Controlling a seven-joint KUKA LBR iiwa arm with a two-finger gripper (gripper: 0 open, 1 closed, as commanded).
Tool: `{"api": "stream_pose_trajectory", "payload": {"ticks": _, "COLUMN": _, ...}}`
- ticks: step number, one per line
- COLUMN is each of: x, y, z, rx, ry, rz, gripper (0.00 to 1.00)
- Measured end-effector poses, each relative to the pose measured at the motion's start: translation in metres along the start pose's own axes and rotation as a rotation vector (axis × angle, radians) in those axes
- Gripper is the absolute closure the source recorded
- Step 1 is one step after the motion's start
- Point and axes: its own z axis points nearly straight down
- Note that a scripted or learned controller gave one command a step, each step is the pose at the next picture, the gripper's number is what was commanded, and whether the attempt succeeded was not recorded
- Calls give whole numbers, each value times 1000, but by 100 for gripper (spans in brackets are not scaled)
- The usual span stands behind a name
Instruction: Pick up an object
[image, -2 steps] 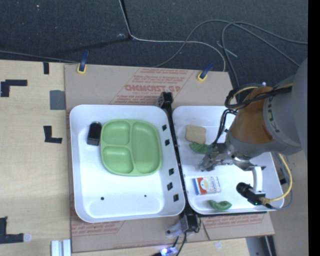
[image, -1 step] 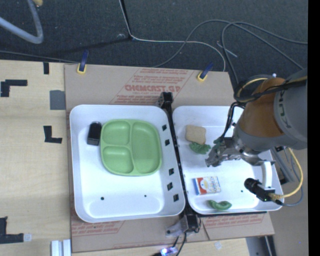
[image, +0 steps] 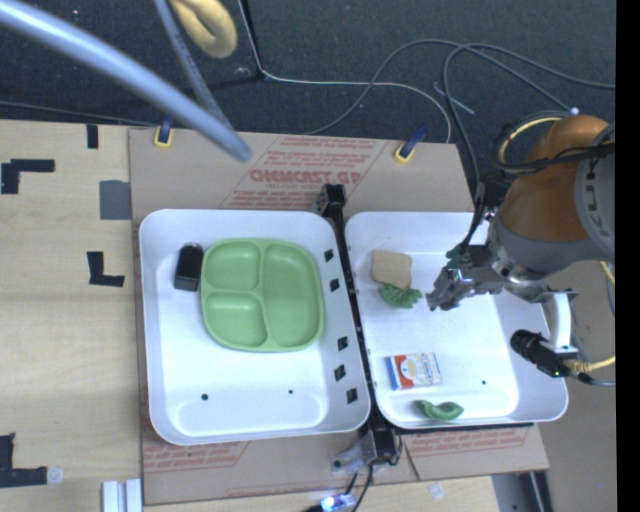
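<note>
You see a brown cardboard sheet (image: 300, 170) on the pale wooden bench (image: 60, 300); beyond the sheet, dark carpet (image: 400, 40) crossed by thin cables (image: 420, 70).

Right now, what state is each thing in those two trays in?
green divided plate: upright, lying in the left bin.
black block: beside the plate.
tan block: resting in the right bin.
green leafy piece: lying beside the tan block.
small card box: lying flat.
green pod: near the front rim.
hand: above the right bin.
</note>
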Motion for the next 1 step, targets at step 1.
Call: {"api": "stream_pose_trajectory", "payload": {"ticks": 1, "x": 0, "y": 0, "z": -2, "rx": 6, "ry": 2, "rz": 1, "gripper": 100}}
